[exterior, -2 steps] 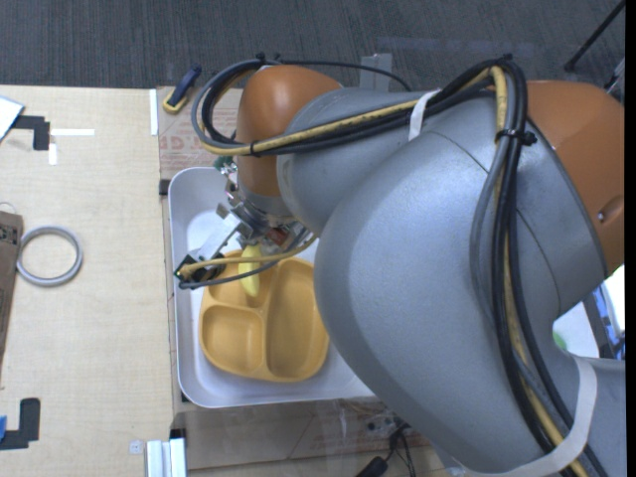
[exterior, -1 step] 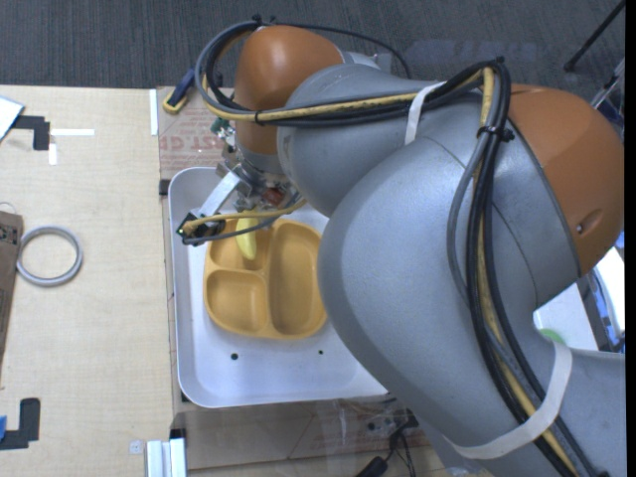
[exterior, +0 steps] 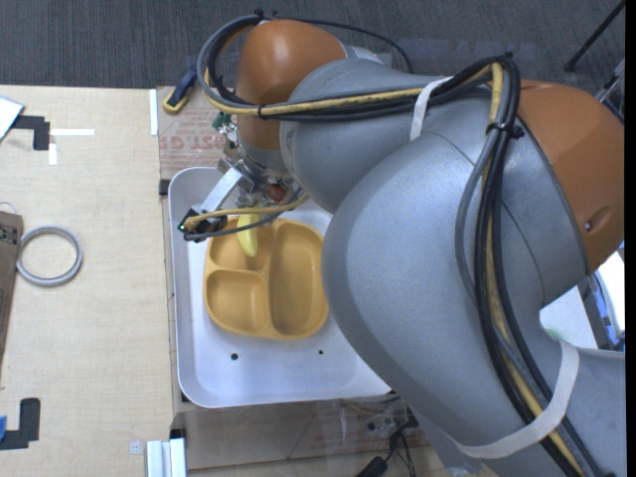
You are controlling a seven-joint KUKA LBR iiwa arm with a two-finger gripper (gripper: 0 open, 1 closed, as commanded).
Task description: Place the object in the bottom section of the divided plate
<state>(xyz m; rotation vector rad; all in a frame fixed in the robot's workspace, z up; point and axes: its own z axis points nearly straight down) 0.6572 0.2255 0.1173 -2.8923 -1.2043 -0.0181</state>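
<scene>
A yellow divided plate [exterior: 268,284] lies in the white bin [exterior: 260,381]. It has two small sections on its left and one long section on its right. My gripper [exterior: 237,215] hangs over the plate's upper left section, under the orange wrist band [exterior: 283,63]. A small yellow curved object [exterior: 247,238] shows just below the gripper, over that upper left section. Whether it is held or resting in the plate cannot be made out. The big grey arm hides the right part of the bin.
Left of the bin lies a wooden board [exterior: 89,346] with a grey tape ring [exterior: 48,254] and black clamps [exterior: 30,420]. A blue-handled tool [exterior: 181,89] lies behind the bin's far left corner. The bin floor in front of the plate is bare white.
</scene>
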